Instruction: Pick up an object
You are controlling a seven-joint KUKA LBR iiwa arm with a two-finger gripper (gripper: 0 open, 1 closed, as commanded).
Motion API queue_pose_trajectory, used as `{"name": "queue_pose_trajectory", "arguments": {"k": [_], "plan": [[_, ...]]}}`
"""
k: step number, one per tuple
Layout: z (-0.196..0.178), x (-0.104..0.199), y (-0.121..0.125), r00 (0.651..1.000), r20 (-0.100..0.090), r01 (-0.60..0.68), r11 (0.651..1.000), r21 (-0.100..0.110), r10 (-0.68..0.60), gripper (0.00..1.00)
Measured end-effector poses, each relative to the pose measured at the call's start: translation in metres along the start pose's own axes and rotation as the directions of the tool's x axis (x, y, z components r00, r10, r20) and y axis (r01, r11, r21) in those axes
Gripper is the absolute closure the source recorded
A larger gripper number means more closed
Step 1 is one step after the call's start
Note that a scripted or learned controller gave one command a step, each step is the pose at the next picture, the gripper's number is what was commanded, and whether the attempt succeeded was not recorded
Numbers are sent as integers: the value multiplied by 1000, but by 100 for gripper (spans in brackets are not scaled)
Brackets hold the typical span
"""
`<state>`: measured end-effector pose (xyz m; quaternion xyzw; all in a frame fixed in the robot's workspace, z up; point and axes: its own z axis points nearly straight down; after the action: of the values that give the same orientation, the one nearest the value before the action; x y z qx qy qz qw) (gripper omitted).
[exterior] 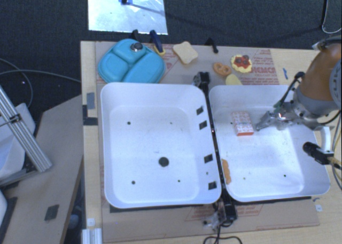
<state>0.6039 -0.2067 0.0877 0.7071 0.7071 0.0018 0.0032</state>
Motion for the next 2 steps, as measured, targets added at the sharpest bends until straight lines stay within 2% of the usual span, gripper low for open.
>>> {"name": "queue_pose_trajectory", "arguments": {"k": [1, 2], "plan": [[1, 1, 69, 1000, 0, 6, 1000, -1, -6, 0], [-1, 0, -35, 1000, 0, -2, 1000, -2, 2, 0]]}}
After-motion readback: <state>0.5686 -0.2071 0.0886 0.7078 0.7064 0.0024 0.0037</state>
